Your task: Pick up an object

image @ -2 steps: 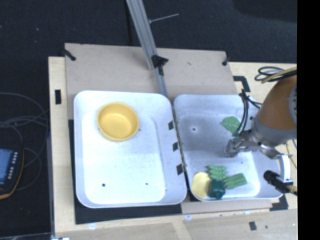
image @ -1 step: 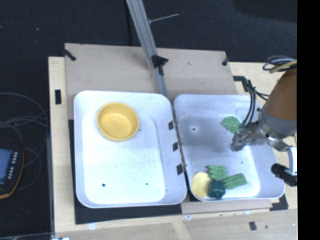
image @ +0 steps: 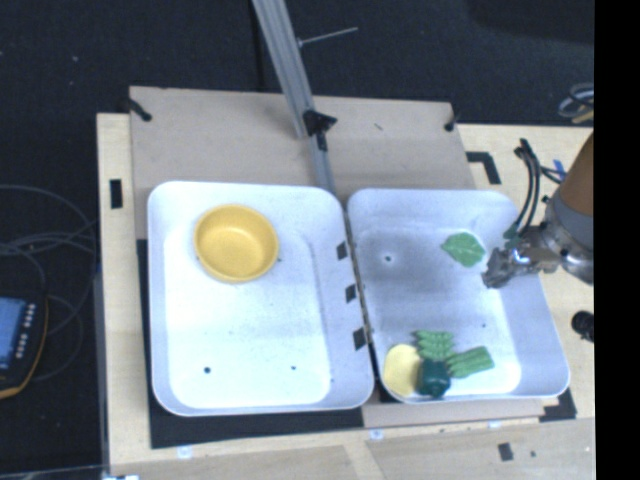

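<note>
Camera view gives me both white bins side by side on the bench, and I see the arm (image: 575, 203) coming in from the right edge with its orange band showing above the wrist. My pincer (image: 497, 271) sits over the right bin (image: 420, 218), close to that bin's right wall and about halfway along it. I cannot tell how the pincer stands; it is small and blurred from here, and I see nothing in it. Just beside it, toward the bin's far right corner, lies a flat light green piece (image: 464, 248); it looks close to the pincer tip but I cannot say whether they touch. Well apart from the pincer, along the near edge of the right bin, a cluster lies together: a small yellow object (image: 401, 369) at the near left corner, a dark teal object (image: 434, 378) touching it, a green ridged piece (image: 435, 344) just behind, and a green oblong piece (image: 472, 361) beside them. In the left bin (image: 250, 368), a yellow bowl (image: 236, 242) rests upright near the far left corner.
</note>
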